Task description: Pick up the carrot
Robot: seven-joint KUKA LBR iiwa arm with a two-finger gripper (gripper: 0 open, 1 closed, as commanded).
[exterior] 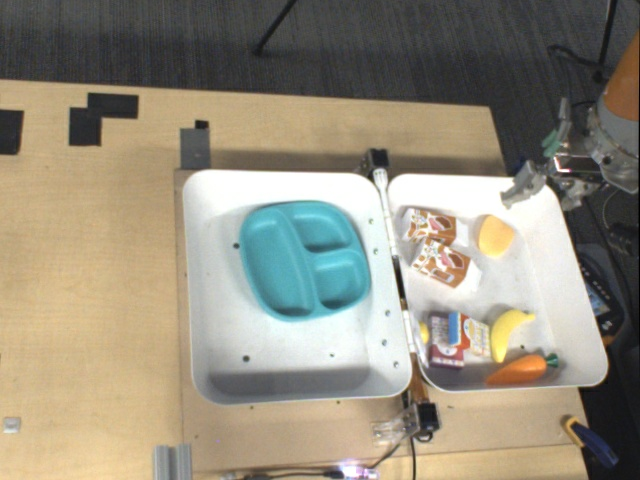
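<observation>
Camera view looks down on a tan bench (90,298) with 2 shallow white bins side by side. In the left bin (215,368) a teal divided plate (303,259) lies near the middle, with 3 compartments showing. In the right bin (560,268), the carrot (519,370) lies on its side in the near right corner, close to the near rim, orange with a small green tip pointing right. Just beyond it a yellow banana (506,330) curves, its lower end touching or almost touching the carrot. Left of the banana sits a small carton (452,336) with red, blue and white print, leaning toward the near left part of the bin. Farther back, 2 brown and white snack packets (436,245) lie together, overlapping, and a pale yellow wedge (494,236) rests to their right. The gripper (530,180) hangs at the far right corner of the right bin, over its rim, well apart from the carrot, with the grey arm (615,133) behind it at the right edge. Whether it stands apart or together, I cannot tell.
</observation>
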